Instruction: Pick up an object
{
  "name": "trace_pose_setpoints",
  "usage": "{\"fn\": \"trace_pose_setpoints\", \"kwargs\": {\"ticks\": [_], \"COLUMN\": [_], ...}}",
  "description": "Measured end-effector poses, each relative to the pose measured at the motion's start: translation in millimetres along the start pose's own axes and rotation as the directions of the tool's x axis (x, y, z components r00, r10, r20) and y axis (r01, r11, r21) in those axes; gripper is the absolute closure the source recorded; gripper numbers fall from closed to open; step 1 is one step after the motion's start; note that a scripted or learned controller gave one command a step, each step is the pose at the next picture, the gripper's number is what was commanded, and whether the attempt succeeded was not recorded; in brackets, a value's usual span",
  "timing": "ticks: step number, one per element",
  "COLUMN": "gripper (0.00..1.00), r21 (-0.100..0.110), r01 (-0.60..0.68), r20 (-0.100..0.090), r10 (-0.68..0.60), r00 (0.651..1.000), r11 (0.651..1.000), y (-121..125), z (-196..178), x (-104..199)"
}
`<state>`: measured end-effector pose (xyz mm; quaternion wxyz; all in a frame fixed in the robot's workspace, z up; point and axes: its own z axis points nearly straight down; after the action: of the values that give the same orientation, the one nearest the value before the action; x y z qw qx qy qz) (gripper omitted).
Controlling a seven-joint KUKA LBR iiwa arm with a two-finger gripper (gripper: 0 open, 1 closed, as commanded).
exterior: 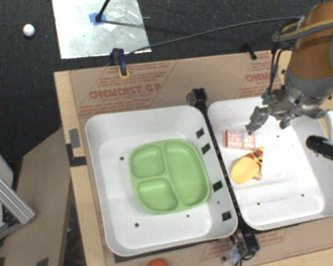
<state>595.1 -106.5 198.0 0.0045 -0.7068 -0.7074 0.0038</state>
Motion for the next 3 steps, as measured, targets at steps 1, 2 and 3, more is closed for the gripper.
{"fn": "trace_pose_setpoints", "kwargs": {"ticks": [1, 2, 3], "gripper": [0.0, 0.0, 0.0], "r21": [-0.013, -0.011, -0.01], "r01": [0.002, 0.0, 0.003], "r20": [0.001, 0.001, 0.001], "r10": [-0.002, 0.0, -0.003], "r00": [1.0, 1.0, 1.0], "r11": [1.0, 1.0, 1.0], "y": [3, -1, 6], "z": [-8, 35, 80], "x": [0, 1, 7]}}
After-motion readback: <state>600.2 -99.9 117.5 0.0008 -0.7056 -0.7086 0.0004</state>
